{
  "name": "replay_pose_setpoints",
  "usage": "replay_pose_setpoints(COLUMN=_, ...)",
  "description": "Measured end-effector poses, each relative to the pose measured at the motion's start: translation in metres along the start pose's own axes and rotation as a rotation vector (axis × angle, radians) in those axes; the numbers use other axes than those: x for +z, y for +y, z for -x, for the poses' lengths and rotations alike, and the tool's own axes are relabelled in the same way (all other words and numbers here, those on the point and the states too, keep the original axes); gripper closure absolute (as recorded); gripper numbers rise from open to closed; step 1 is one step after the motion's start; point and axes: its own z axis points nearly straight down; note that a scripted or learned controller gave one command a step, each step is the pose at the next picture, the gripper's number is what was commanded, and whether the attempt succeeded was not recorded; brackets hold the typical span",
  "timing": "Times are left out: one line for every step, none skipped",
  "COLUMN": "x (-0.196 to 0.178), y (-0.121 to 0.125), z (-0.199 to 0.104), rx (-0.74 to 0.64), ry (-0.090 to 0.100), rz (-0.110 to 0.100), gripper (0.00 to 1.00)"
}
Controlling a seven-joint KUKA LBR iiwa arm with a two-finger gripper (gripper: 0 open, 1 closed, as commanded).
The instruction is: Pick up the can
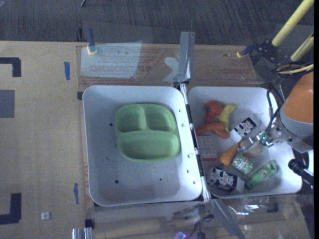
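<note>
The end effector point(260, 141) sits low in the right bin point(259, 94), at the frame's right middle, below the arm's orange band point(300, 103); whether it is wide or narrow I cannot tell, since the wrist hides its tips. Just beside it toward lower left lies what looks like the can point(242, 164), a small green-labelled cylinder on its side, crowded between an orange carrot-like piece point(229, 155), a green bottle point(261, 175) and a black-and-white carton point(223, 179). A clean pick likely calls for closing across the can's short width, coming straight down so neighbours are not nudged. The left bin point(99, 148) holds a green divided tray point(147, 131), well apart.
</note>
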Motion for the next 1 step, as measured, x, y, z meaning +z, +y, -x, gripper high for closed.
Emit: replay_pose_setpoints(x=0.0004, y=0.0663, z=0.0323, rx=-0.029, ry=0.01, rz=0.003, gripper=0.0)
